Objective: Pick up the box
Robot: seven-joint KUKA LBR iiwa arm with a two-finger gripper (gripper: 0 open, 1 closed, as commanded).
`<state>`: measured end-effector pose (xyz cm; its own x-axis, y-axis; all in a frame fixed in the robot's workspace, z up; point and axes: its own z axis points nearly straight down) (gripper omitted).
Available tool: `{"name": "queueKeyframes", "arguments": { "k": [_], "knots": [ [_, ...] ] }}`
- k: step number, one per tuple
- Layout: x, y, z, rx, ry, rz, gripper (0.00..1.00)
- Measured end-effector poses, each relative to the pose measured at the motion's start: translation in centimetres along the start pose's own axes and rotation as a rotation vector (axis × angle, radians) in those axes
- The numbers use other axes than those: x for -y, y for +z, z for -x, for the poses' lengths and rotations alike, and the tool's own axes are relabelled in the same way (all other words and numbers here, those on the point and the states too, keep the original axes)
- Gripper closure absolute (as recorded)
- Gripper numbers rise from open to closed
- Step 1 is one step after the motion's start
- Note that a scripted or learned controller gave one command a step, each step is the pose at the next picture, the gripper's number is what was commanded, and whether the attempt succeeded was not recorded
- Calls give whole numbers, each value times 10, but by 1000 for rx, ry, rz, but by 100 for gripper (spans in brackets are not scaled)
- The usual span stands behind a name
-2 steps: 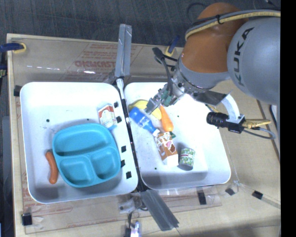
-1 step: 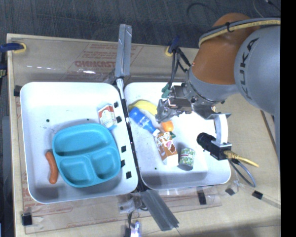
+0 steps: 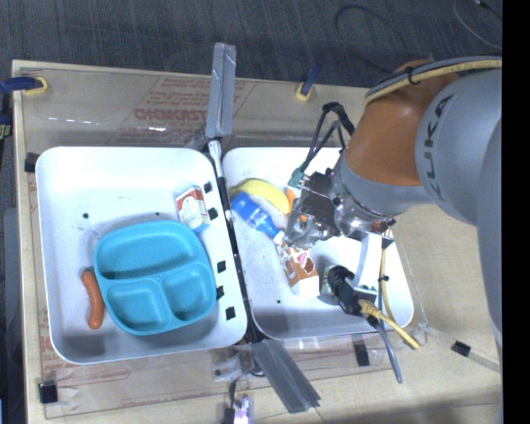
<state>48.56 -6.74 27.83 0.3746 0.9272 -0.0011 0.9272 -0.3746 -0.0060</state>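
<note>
The hand (image 3: 302, 233) hangs over the box (image 3: 299, 265) in the right bin (image 3: 263, 312); its grip state is unclear

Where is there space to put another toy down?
Left bin: bare floor above the blue tray, left of the small carton. Right bin: crowded with the hand, box, bottle and banana.

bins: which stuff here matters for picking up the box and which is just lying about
For the job:
- box, right bin, just below the gripper
- gripper

Lying about:
- blue tray
- sausage
- small carton
- banana
- blue bottle
</note>
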Motion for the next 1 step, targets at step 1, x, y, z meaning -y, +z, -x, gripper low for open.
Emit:
{"name": "queueKeyframes", "arguments": {
  "k": [1],
  "knots": [
    [-8,-25,44,-1,78,4,100]
  ]
}}
